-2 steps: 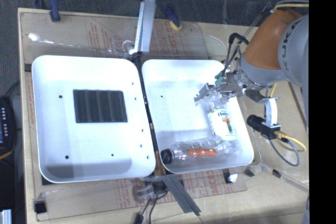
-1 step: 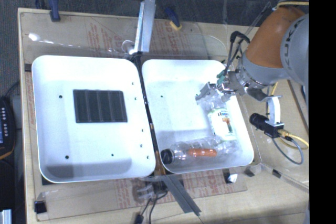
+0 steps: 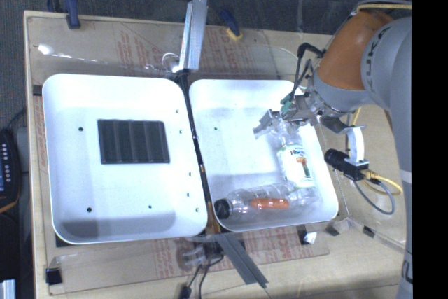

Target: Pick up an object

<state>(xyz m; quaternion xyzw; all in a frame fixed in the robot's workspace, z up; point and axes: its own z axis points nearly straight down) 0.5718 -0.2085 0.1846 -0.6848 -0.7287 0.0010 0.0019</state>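
My gripper [image 3: 271, 122] hangs over the right bin [image 3: 231, 98], near its right wall, with the grey and orange arm reaching in from the right. A clear plastic bottle with a white label [image 3: 297, 164] lies just below the gripper; its upper end is close under the gripper, and contact cannot be judged. A second clear bottle with a black cap and an orange label [image 3: 262, 204] lies along the bin's front wall. In the left bin [image 3: 70, 101] rests a flat dark grey ribbed rectangle [image 3: 133, 141].
A metal bar [image 3: 194, 31] stands upright behind the seam between the bins. Blue clamps [image 3: 71, 9] hold the bench's back edge. Bare white floor lies in the right bin's left half.
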